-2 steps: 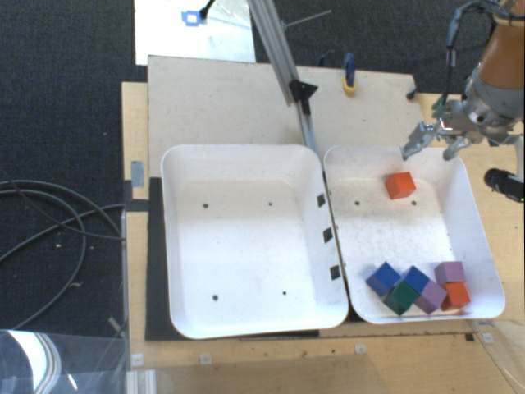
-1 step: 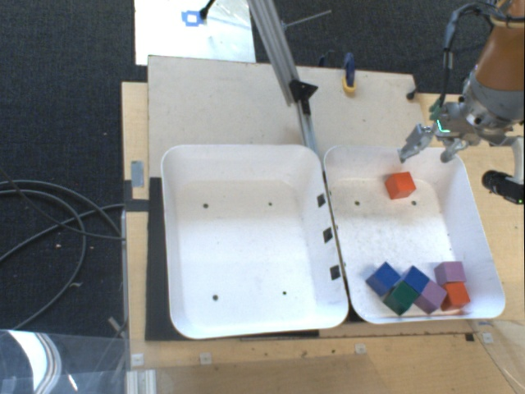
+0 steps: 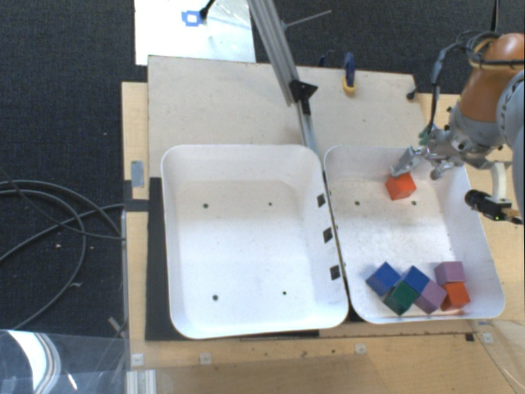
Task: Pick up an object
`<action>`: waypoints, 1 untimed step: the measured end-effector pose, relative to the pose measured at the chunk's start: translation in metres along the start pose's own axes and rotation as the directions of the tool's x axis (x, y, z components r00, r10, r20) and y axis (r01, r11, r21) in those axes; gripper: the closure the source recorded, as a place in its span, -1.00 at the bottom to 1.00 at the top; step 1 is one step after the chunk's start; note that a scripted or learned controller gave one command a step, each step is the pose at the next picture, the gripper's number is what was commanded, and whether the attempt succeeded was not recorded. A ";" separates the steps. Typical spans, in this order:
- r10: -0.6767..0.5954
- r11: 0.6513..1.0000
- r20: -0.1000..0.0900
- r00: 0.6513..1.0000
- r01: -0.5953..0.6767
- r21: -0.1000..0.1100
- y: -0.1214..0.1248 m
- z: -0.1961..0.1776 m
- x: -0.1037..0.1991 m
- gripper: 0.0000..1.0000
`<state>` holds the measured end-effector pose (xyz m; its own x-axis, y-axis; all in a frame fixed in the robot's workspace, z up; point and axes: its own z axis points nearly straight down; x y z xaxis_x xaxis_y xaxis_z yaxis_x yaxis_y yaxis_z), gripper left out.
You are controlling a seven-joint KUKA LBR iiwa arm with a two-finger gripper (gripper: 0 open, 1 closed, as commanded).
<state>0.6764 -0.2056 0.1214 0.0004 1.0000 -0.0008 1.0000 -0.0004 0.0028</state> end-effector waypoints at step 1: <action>-0.004 1.000 0.002 1.000 0.004 0.009 0.014 0.031 0.023 -1.00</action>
<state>0.6905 -0.1828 0.0904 -0.0040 1.0000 -0.0024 1.0000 0.0040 -0.0060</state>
